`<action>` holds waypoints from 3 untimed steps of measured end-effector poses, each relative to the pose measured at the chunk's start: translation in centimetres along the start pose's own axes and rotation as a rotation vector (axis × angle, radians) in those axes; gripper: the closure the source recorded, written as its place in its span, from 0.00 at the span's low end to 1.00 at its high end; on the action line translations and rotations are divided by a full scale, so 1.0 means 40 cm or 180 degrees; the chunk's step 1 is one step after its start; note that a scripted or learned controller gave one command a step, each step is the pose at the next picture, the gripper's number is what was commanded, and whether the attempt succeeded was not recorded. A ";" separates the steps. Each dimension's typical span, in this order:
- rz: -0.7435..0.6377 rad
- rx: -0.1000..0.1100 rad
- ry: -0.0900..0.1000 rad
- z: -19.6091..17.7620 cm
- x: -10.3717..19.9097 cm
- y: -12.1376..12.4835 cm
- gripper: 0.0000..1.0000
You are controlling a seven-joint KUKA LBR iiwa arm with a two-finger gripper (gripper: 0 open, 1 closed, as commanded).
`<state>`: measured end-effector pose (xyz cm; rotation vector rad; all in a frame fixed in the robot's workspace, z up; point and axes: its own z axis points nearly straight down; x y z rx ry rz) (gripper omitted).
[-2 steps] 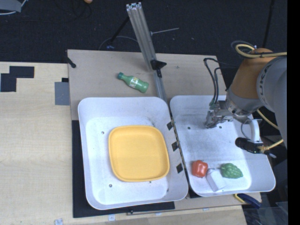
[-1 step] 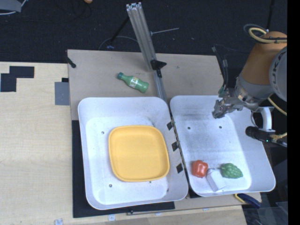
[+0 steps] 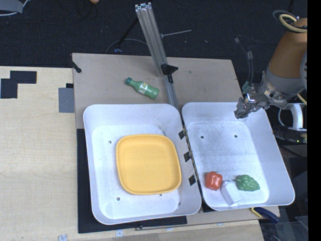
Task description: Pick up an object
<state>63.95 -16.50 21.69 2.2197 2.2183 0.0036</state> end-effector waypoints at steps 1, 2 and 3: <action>-0.0013 0.0010 0.0006 -0.013 0.139 -0.054 1.00; -0.0013 0.0012 0.0006 -0.035 0.264 -0.070 1.00; -0.0014 0.0018 0.0006 -0.014 0.402 -0.115 1.00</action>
